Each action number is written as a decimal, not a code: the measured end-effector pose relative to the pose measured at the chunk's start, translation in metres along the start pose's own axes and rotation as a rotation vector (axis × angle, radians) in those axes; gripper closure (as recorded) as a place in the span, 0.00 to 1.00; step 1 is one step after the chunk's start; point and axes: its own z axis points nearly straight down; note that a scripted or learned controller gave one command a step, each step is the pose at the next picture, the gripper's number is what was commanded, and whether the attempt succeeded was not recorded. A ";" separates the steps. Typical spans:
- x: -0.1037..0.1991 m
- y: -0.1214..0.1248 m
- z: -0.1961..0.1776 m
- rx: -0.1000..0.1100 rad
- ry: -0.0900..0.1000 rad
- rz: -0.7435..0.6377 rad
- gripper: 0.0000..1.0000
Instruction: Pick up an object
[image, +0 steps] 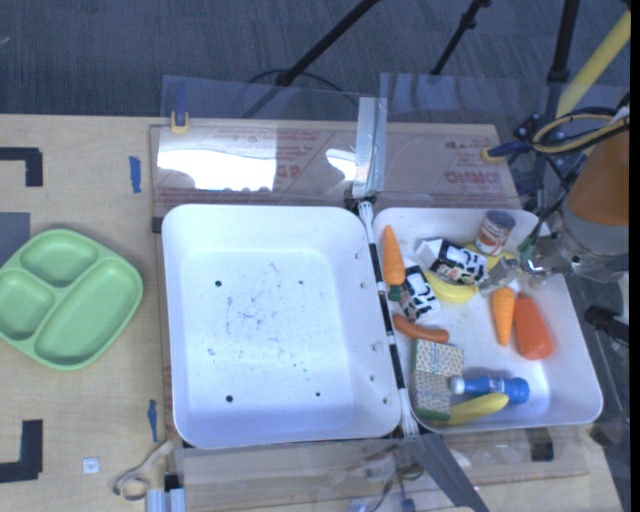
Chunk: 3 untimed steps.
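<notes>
Claw (528, 262) seen at rt bin's (585, 385) 2 o'clock edge; open/closed can't be told.
Orange carrot (503, 315) lies just at claw's 7 o'clock, small can (493, 232) at 10.

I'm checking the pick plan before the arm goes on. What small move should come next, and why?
Probably a short drop toward the small carrot. The end effector sits at the right bin's far right side with nothing visibly between its fingers, and that carrot lies just below it in view, beside the orange pepper. The other items lie further left.
</notes>
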 end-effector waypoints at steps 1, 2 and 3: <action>-0.008 -0.011 0.030 -0.006 0.009 -0.289 0.00; -0.019 0.015 -0.081 -0.005 -0.004 -0.495 0.00; -0.019 0.021 0.030 -0.006 -0.005 -0.626 0.00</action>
